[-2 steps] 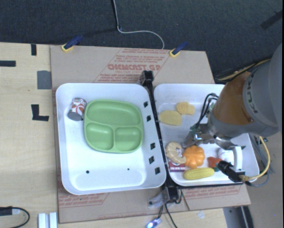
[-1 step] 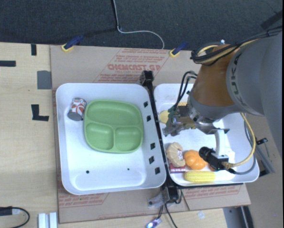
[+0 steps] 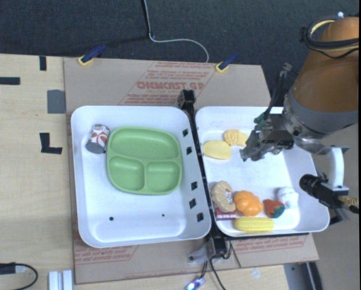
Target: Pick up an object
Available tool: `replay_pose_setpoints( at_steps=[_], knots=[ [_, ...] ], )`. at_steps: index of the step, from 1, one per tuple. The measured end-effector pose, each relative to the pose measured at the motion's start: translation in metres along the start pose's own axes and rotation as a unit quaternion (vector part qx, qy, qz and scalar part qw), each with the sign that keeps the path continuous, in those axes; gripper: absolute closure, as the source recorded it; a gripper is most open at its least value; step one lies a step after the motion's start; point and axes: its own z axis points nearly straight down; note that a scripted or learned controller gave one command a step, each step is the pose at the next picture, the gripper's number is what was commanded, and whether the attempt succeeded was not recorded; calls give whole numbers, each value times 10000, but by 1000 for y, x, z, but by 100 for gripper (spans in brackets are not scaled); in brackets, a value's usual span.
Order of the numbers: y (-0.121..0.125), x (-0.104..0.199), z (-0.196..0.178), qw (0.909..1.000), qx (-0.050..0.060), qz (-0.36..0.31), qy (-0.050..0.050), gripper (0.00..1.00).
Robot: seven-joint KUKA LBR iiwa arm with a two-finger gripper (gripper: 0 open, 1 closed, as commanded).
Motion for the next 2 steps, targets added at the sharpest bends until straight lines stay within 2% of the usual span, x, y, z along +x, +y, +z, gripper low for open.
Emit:
replay_pose_setpoints(
  at_steps=[1, 2],
  knots=[
    [3, 88, -144, 10000, -26, -50, 20, 100],
    [0, 73, -60, 9999, 99, 13, -13, 100]
  ],
)
